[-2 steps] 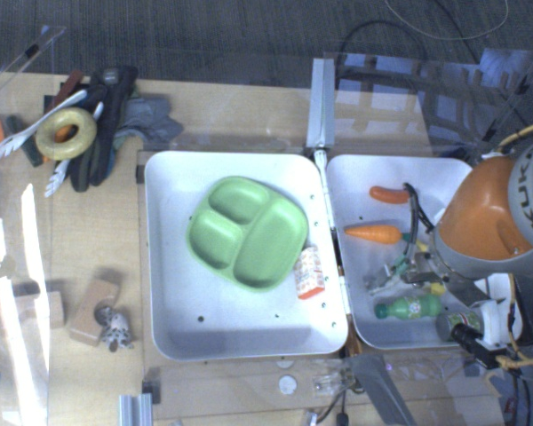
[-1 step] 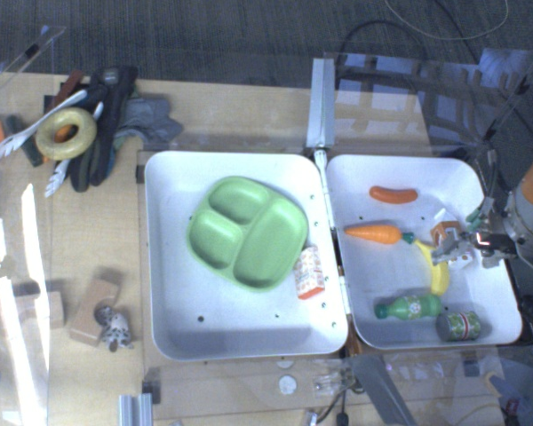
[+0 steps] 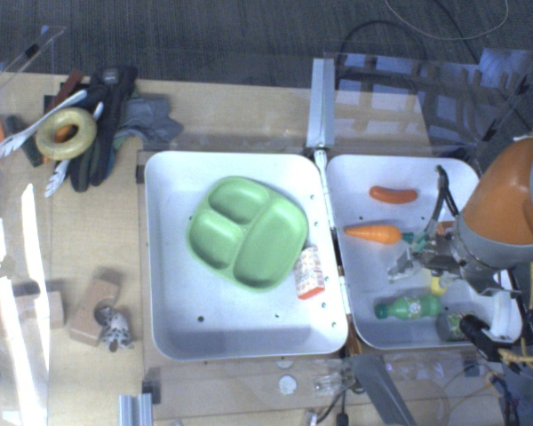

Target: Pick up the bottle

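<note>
Arm over the right bin [image 3: 364, 176], green bottle [image 3: 410, 307] lying on the bin floor below the hand [image 3: 415, 257].

The bottle is glossy green plastic with a pale label whose print is too small to read; it lies on its side near the bin's front wall, apart from the hand, with nothing gripped. Whether the hand is clenched or released cannot be told: its metal parts blur together. Just behind it lies a tapered orange carrot [image 3: 373, 233] and, further back, a smooth reddish sausage [image 3: 393, 195]. The left bin [image 3: 173, 327] holds a matte green divided plate [image 3: 247, 232] and, beside it, a small packet [image 3: 309, 272] with red and white printing, unreadable. The wooden surface [image 3: 89, 238] carries clutter at left.
</note>
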`<action>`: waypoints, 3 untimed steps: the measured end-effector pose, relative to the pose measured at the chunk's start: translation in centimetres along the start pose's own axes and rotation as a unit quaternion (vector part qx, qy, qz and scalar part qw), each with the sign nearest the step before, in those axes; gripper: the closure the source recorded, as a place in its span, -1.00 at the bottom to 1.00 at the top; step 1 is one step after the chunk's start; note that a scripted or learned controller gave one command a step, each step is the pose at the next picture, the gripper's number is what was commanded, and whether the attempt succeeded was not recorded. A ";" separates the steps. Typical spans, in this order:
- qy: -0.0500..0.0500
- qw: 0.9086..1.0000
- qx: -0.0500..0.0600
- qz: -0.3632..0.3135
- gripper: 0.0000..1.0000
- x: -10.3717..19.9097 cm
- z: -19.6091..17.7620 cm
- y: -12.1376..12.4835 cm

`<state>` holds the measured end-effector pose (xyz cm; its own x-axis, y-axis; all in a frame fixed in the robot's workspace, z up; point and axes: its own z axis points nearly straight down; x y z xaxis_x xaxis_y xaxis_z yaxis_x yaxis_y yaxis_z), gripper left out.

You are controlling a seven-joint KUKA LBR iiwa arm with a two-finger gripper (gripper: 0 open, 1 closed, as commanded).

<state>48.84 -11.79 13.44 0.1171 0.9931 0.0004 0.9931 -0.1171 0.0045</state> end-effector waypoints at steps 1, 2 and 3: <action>0.012 0.998 -0.014 0.064 -1.00 -2.8 2.7 9.9; 0.000 0.998 -0.004 -0.063 -1.00 -2.9 4.5 2.6; 0.000 0.986 -0.001 -0.166 -1.00 -2.4 3.3 0.3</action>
<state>48.92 -14.25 10.14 -0.2148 0.9767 -0.0023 0.9766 0.2148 0.0067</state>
